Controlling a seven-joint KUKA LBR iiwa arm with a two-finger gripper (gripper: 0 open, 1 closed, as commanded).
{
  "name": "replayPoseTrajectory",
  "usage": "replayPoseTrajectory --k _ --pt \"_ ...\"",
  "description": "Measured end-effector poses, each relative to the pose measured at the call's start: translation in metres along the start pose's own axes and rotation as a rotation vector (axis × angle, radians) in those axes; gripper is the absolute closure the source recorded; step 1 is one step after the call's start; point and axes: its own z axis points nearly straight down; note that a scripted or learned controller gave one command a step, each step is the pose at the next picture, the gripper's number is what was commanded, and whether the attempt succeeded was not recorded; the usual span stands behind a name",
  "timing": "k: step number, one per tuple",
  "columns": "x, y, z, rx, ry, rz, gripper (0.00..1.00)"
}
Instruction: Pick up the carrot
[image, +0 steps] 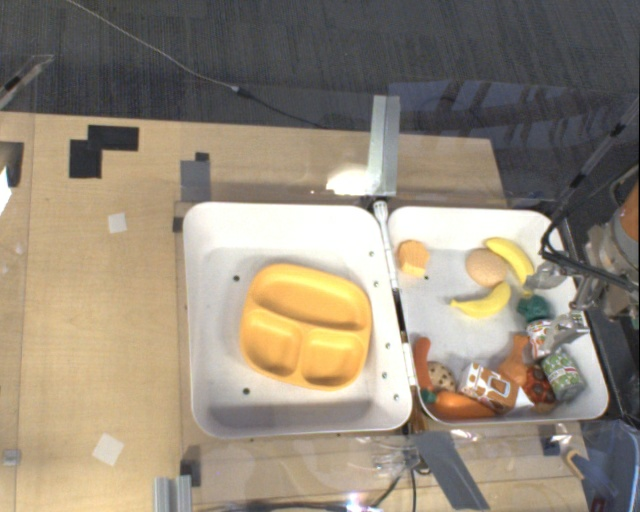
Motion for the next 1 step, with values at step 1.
replayPoseTrajectory --k 1 --pt "0.0188 -0.0071 0.1270 0.002 -0.010 -0.232 0.00"
